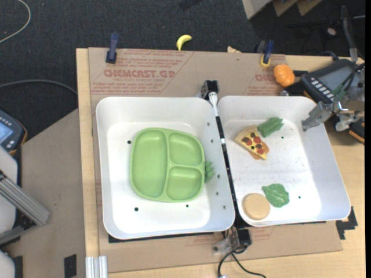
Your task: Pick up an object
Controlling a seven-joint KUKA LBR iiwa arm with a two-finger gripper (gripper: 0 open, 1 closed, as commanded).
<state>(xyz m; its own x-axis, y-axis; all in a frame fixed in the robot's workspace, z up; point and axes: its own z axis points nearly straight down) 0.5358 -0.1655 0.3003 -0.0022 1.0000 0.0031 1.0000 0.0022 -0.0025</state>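
Bins sit side by side on a cardboard-covered bench (145,77), 2 of them, both shallow and white. The left bin (110,172) holds a green plate (168,164) with 3 compartments, lying flat near the bin's middle. A small green leafy piece (208,169) pokes out at the plate's right edge, touching it.

The right bin (324,178) holds 4 toy foods. A pizza slice (253,143) lies in the upper left part, its point toward the lower right. Just beside it, up and to the right, is a green leaf (270,125), nearly touching the slice's crust end. Near the lower left corner rests a round tan bun (255,206), and a second green piece (276,194) touches the bun's upper right side.

The gripper (313,119) hangs over the right bin's upper right corner, well apart from the pizza slice and the leaf. Whether its fingers are apart or together I cannot tell; nothing is seen between them. The arm (333,83) reaches in from the right.

Outside the bins, an orange toy (283,75) lies on the bench past the right bin's far edge, and a yellow banana (184,40) sits at the bench's far edge. 2 blue clamps (112,47) grip that far edge.
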